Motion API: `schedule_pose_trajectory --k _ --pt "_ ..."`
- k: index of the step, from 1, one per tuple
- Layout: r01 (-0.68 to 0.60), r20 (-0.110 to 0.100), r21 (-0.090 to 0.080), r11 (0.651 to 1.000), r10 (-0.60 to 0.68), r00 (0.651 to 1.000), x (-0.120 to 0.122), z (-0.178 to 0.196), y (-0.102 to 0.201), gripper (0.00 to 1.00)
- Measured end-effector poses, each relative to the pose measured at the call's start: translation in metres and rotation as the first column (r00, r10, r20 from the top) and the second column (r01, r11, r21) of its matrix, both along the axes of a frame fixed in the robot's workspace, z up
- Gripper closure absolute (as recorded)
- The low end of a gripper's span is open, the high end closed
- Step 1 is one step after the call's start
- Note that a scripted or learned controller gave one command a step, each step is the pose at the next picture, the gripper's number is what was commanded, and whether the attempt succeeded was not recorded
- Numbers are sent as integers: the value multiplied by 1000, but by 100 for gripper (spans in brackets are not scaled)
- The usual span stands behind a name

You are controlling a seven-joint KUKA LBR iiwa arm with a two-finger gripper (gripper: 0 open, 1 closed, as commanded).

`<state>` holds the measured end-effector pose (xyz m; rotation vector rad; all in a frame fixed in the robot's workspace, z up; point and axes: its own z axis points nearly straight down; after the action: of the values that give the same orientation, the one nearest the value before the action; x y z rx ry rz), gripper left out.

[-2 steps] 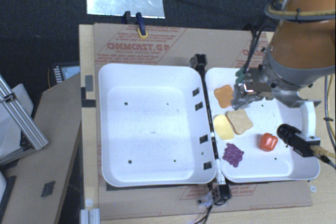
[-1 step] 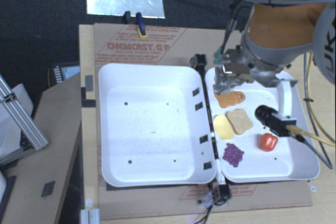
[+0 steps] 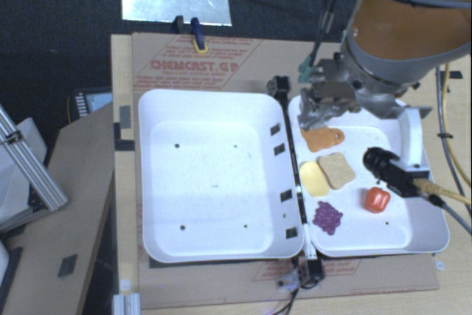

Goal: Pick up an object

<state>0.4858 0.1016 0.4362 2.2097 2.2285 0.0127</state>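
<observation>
Red letters reading "CHEMCAST" are printed on the brown cardboard sheet (image 3: 199, 59) that lies on the tabletop under both bins. The left bin (image 3: 214, 173) is white and shallow; the right bin (image 3: 413, 229) touches it along a black-clipped seam. Taking the right bin as landmark: the gripper (image 3: 318, 113) hangs over its far left corner, and whether the jaws are open or closed cannot be told. Just beneath it, inside that bin, lies a flat orange piece (image 3: 323, 138). Nearer, by the bin's left wall, sit a yellow piece (image 3: 313, 178) and a slice of bread (image 3: 338, 169), touching. A purple grape bunch (image 3: 327, 217) lies toward the near left corner, a red pepper (image 3: 377, 199) near the middle.
</observation>
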Motion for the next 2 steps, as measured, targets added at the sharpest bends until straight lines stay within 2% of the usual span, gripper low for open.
schedule_pose_trajectory --k 1,2 --pt "2 1 -1 1000 -2 1000 1 62 24 100" --pt "-3 -4 1 1000 3 1000 0 80 93 100"
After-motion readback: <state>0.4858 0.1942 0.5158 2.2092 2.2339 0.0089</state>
